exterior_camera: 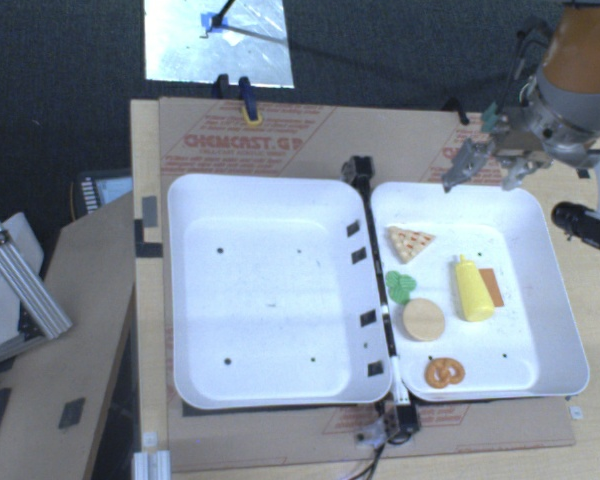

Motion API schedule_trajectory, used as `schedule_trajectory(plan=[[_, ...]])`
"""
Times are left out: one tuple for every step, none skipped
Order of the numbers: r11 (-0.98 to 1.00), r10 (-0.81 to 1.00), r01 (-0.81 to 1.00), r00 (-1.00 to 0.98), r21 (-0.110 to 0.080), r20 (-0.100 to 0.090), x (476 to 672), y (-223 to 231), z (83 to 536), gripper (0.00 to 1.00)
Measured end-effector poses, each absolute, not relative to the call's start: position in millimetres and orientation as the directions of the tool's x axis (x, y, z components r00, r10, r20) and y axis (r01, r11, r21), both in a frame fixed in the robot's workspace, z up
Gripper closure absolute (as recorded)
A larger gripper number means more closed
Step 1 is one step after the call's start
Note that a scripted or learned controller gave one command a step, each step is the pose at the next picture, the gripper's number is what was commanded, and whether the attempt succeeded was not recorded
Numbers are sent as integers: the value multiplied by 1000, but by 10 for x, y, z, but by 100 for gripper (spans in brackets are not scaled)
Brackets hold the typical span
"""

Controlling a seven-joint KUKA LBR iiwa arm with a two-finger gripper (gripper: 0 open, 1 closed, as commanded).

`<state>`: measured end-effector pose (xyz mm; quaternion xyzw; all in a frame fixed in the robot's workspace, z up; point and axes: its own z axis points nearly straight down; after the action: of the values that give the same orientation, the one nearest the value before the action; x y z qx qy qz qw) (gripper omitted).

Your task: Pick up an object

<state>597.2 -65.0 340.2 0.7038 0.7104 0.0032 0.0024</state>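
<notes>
**Arm held above the top edge of the right bin**

Two white bins are seen side by side on a brown board. The left bin is a plain white tray with a few small dark dots on its floor. The right bin is filled with small toy foods.

In the right bin, a pizza slice is placed at about 10 o'clock. A green leafy piece is found at 9 o'clock, close to the wall shared by the two bins. A round tan cookie is laid just below it, at about 8 o'clock. A pretzel is set at 6 o'clock, near the bottom wall. A yellow bottle is laid flat near the middle, and a brown strip is seen touching its right side.

The gripper is held at 12 o'clock of the right bin, just over its top edge. Its two fingers are spread wide apart and pointed down. Nothing is seen between them. All the toy foods are well apart from the gripper. The orange band of the arm is seen above it, at the top right.

A shiny square sheet is seen on the dark floor at 12 o'clock of the left bin.
</notes>
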Motion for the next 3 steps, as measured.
schedule_trajectory(plan=[[11, 1000, 1000, -11, 21, 1, 6106, -153, 4810, 0], [13, 1000, 1000, -13, -5, 2, 6317, 801, 3833, 0], [8, 1000, 1000, -8, 22, 3, 6618, 1059, 5456, 0]])
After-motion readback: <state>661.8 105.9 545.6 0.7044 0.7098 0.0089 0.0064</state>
